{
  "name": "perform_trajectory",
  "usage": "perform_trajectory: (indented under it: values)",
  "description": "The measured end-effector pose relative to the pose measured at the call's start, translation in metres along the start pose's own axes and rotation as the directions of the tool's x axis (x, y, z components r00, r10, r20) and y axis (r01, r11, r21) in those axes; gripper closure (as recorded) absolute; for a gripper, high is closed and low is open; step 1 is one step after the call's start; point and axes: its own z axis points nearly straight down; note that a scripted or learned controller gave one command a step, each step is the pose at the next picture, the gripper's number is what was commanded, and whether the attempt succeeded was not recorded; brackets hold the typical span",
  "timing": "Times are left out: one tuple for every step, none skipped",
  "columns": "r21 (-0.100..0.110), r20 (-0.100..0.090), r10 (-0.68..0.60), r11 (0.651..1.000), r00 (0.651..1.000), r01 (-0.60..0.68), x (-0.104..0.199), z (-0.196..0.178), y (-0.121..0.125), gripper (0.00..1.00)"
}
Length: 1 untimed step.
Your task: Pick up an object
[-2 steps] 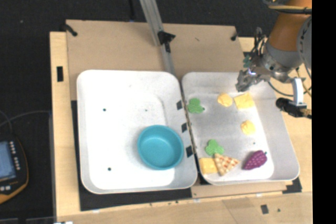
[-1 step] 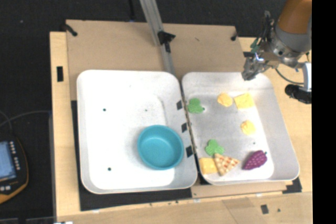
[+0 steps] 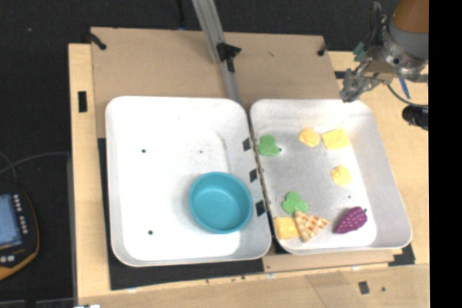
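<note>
Tool (image 3: 349, 91) first: it hangs over the far right corner of the right bin (image 3: 382, 155), above the rim and not yet down among the pieces, and you cannot tell from this slant how it is set, so check that before you commit to a descent.

Working left to right, the left bin (image 3: 144, 126) holds one blue bowl (image 3: 219, 201) near its front right. It is wide and smooth-walled, and I judge it a poor pick for two fingers unless you pinch the rim.

Across the divider, a green leaf (image 3: 269, 146) lies near the right bin's left wall. That wall may crowd one finger.

At the front you have a cluster: a second green piece (image 3: 294, 202), a yellow block (image 3: 285, 228) and a pizza slice (image 3: 311, 226), touching or nearly so. Avoid it; a grasp there is likely to shove neighbours.

Further back, a yellow lump (image 3: 309, 137) and a yellow square (image 3: 335, 138) sit just beside each other. They are nearest the tool.

A small yellow piece (image 3: 341, 174) lies alone mid-bin, and purple grapes (image 3: 351, 219) sit apart at front right.

Your best target is probably the lone yellow piece or the grapes, since each has room on both sides. Centre over it, come straight down, and close only once the fingers straddle it. Everything is low and flat, so go close to the bin floor.
</note>
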Motion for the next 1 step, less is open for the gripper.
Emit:
perform_trajectory:
  values:
    - [0.001,0.000,0.001,1.000,1.000,-0.001,0.0383,0.0023,-0.0119,1.00]
